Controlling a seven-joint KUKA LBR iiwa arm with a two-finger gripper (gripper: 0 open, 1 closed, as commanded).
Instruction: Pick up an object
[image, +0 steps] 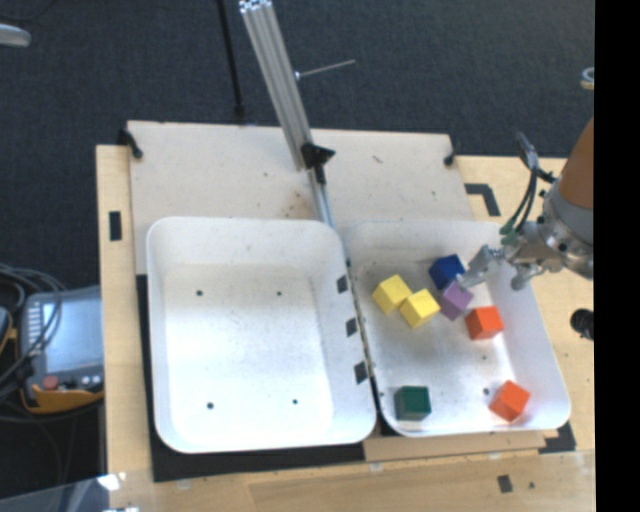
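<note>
Several small blocks lie in the right bin (535, 340): two yellow blocks (393, 292) (420, 307) touching each other, a blue block (446, 270), a purple block (457, 298), an orange block (484, 322), a second orange block (510, 400) at the near right corner, and a green block (411, 402) at the near left. My gripper (497, 275) hangs over the bin's right side, open, with nothing between its fingers. Its left finger (477, 268) sits just right of the blue and purple blocks. The first orange block lies just below the gripper.
The left bin (250, 335) stands beside the right one, their rims touching. A slanted metal pole (283, 90) rises from the board behind the bins. A grey device with cables (60, 345) sits off the bench's left edge.
</note>
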